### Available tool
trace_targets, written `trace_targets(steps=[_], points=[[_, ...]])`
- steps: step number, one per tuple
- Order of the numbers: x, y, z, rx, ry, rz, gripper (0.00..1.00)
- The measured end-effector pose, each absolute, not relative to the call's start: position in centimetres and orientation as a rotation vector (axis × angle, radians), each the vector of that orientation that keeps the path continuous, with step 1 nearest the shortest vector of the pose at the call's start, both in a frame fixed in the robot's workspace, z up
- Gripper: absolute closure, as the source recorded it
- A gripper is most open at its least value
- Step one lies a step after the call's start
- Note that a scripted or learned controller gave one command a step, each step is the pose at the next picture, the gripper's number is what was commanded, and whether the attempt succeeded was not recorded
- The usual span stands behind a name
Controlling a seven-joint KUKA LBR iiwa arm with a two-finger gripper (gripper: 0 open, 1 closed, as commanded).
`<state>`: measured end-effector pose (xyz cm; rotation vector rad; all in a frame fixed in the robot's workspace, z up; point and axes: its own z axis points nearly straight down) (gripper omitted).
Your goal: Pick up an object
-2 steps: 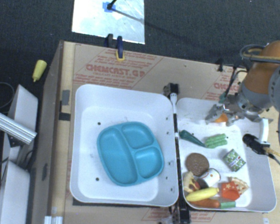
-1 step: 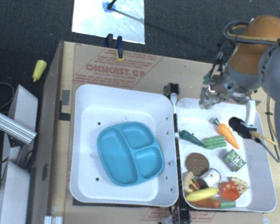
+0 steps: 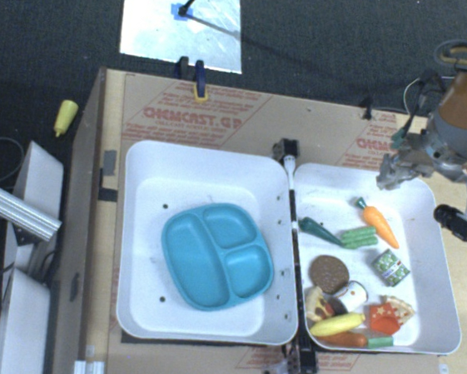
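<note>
Approach step: gripper (image 3: 391, 176) is hovering above the carrot (image 3: 379, 225) (finger opening cannot be told). Nothing is held; descent needed.

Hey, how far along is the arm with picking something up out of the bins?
Nothing looks picked yet. The toy food, such as the carrot and banana, lies in the right bin, and the blue tray sits in the left bin. In hand: the gripper hangs over the right bin's far edge. Left: descend, grasp, lift.
</note>
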<state>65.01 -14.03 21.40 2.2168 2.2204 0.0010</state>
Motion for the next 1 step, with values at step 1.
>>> trace_targets(steps=[1], points=[[65.03, -13.93, 21.38, 2.216, 2.222, 0.002, 0.00]])
